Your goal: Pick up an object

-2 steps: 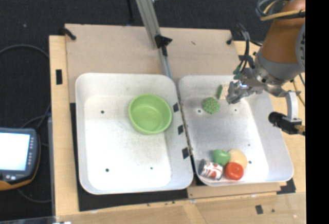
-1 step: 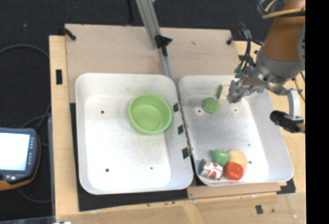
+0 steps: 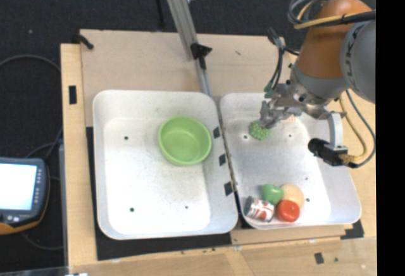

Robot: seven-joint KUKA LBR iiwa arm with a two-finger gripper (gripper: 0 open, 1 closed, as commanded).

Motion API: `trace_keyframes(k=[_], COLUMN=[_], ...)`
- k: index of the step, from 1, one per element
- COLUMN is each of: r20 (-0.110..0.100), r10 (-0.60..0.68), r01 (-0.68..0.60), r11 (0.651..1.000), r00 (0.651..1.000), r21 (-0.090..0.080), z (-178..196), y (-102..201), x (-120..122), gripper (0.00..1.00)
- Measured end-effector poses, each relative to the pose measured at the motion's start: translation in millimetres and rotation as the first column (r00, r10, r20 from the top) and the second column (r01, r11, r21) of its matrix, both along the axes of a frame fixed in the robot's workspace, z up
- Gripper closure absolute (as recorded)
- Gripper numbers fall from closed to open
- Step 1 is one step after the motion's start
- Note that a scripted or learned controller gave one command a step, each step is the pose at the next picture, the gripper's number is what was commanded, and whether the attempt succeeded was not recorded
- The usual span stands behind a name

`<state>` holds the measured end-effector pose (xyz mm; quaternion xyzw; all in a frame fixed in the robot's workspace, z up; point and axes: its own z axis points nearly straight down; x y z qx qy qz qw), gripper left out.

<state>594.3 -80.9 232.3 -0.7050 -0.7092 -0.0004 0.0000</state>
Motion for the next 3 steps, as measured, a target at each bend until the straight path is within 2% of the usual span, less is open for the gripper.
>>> trace_keyframes(k=[1, 3], r20=[0.003, -0.002], r10=[0.002, 0.002], r01=[-0.002, -0.002], r11=[1.0, 1.0], r00=[1.0, 1.0], r21=[0.001, 0.001], z=[12, 0], y=[49, 149], x=[5, -7], gripper=[1.0, 1.0])
